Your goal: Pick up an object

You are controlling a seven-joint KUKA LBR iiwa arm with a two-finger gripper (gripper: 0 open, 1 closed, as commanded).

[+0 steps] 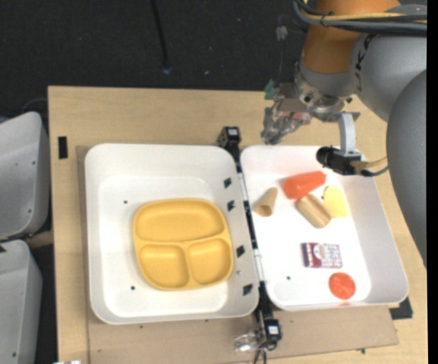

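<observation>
A: Camera view: which obj. is best taken from the right white bin [378, 226]?

B: The orange-red tapered plastic carrot [304, 183] is suggested; it is judged light, stiff & somewhat slippery, so a hold across its thick middle is advised. It lies in the bin's upper part, touching the tan cylindrical block [313, 211], w/ the pale yellow wedge [335, 201] just beside.

A: And rel. to the gripper [279, 123]?

B: The carrot is seen below & slightly right of it, apart; the gripper hangs over the bin's far rim. Whether it is released or clenched cannot be told; nothing is seen between it.
</observation>
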